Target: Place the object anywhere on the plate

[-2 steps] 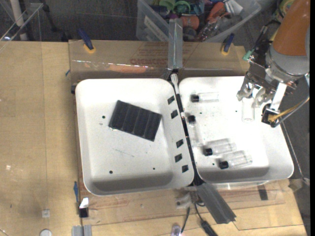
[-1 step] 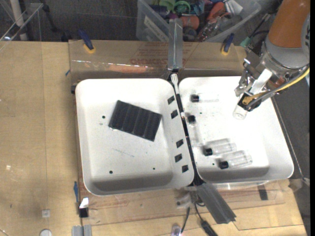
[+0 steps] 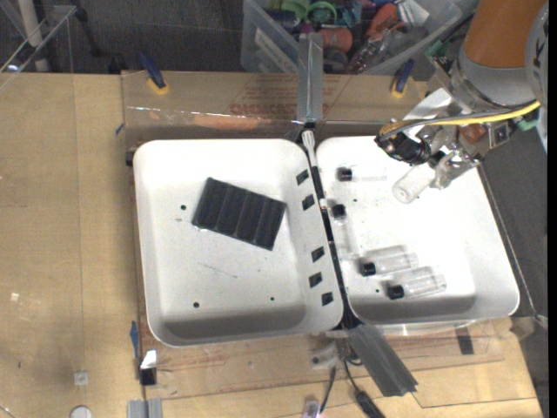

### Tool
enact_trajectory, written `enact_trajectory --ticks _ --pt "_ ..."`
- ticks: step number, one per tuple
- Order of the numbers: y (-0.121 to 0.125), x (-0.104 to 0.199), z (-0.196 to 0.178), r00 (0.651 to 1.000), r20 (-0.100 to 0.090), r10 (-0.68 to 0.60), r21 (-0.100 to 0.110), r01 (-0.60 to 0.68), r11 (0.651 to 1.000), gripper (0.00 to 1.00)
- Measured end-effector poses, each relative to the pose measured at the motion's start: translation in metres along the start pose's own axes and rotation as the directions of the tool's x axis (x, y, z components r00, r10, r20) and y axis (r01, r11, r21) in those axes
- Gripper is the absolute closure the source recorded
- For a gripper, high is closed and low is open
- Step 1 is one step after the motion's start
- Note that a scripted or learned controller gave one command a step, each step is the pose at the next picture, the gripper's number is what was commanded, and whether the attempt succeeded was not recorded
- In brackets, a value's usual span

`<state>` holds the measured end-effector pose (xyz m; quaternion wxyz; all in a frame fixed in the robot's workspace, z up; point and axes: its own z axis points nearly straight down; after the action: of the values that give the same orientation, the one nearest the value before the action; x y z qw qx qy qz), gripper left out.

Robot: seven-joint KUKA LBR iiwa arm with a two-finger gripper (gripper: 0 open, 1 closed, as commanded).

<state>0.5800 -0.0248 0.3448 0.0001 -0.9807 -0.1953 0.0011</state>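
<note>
One dark ridged plate (image 3: 239, 213) lay in the left bin (image 3: 165, 168), well apart from everything else. In the right bin (image 3: 487, 233), two clear bottles with black caps rested near the front: one (image 3: 389, 259) just behind the other (image 3: 418, 282). Two more black caps, the back one (image 3: 345, 174) and the nearer one (image 3: 338, 209), sat by the divider, their bodies too faint to make out. A fifth clear bottle (image 3: 409, 185), probably the object, hung tilted right at the gripper (image 3: 442, 165) above the right bin. Whether the gripper was closed on it could not be told. A loose hold would likely have dropped it short of the plate, or it might have clipped the divider on the way across.
</note>
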Motion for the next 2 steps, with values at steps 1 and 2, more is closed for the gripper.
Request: enact_trajectory --ticks 1,2 --pt "-0.052 -0.043 0.03 0.998 0.003 -0.064 0.003 0.064 0.998 1.0" --pt "-0.098 -0.014 -0.004 0.912 -0.001 -0.41 -0.001 0.41 0.912 1.0"
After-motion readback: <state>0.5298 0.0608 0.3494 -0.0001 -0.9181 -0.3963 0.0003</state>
